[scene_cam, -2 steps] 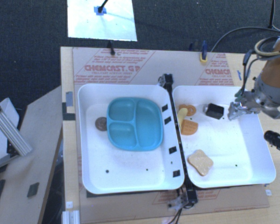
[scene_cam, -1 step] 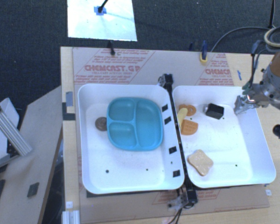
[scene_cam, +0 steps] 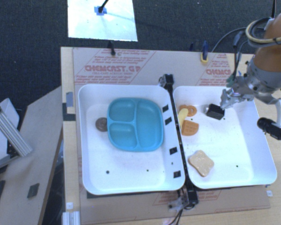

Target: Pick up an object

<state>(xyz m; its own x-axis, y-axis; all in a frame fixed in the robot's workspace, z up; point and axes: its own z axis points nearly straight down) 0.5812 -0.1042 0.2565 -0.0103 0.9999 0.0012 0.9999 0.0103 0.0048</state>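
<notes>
The pincer (scene_cam: 216, 110) hangs over the far part of the right bin (scene_cam: 257, 172); whether it is open or grips anything I cannot tell. The orange food pieces (scene_cam: 189, 121) lie just left of it, a bread slice (scene_cam: 201, 163) nearer. Best to centre over one piece, then descend straight.

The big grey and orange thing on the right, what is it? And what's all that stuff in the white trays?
That's a robot arm, reaching in from the right. One camera looks down from above. Its hand hovers over the right tray, near a small black block; I can't tell if it's holding anything. That tray also has toy food: a bread slice, an orange piece, and a yellow and orange piece. The left tray holds a blue divided plate and a small brown round thing.
</notes>
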